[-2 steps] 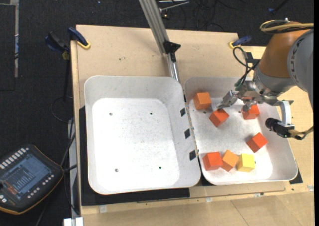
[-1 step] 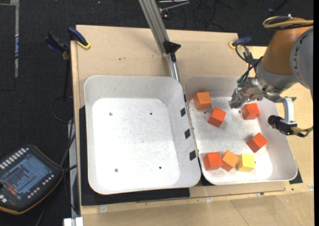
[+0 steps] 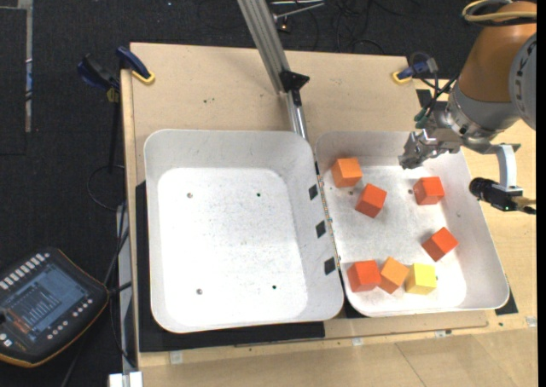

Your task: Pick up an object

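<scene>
The right bin (image 3: 478, 291) holds several small blocks. An orange block (image 3: 346, 172) and a red-orange one (image 3: 371, 200) lie near its upper left. Another red-orange block (image 3: 428, 190) sits toward the upper right, and one more (image 3: 440, 243) lies lower right. Along the front edge a red-orange block (image 3: 364, 275), an orange block (image 3: 393, 274) and a yellow block (image 3: 421, 278) stand in a row. My gripper (image 3: 415, 158) hangs over the bin's upper right part, just up and left of the upper-right block, with nothing seen in it.
The left bin (image 3: 171, 164) lies beside the right one. A slanted metal pole (image 3: 264, 36) comes down to the gap between the bins at the back. Clamps (image 3: 136, 66) sit at the bench's back corners. A teach pendant (image 3: 43, 304) lies at lower left.
</scene>
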Available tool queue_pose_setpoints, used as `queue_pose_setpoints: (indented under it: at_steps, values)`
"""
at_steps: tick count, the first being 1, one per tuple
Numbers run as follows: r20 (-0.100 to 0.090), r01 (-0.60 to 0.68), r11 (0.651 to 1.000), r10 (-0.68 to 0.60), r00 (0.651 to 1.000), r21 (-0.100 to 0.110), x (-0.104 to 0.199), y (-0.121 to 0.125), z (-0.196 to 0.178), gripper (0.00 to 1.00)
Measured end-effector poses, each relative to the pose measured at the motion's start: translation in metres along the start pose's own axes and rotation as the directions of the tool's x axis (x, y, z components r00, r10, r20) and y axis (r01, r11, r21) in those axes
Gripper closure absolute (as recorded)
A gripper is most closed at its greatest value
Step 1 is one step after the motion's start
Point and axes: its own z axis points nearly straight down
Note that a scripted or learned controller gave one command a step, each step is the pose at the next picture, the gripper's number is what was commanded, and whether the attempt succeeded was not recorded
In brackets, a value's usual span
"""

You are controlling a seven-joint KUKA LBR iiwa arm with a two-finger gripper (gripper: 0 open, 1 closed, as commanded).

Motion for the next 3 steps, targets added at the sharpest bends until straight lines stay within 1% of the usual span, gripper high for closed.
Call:
queue_pose_setpoints:
  at_steps: [1,2,3]
  values:
    - [0.000,0.000,1.000,0.000,1.000,-0.001,0.005,0.009,-0.048,1.00]
    - [0.001,0.000,1.000,0.000,1.000,-0.001,0.004,0.011,-0.102,1.00]
    - [-0.003,0.003,1.000,-0.003,1.000,0.008,0.050,0.021,-0.090,1.00]
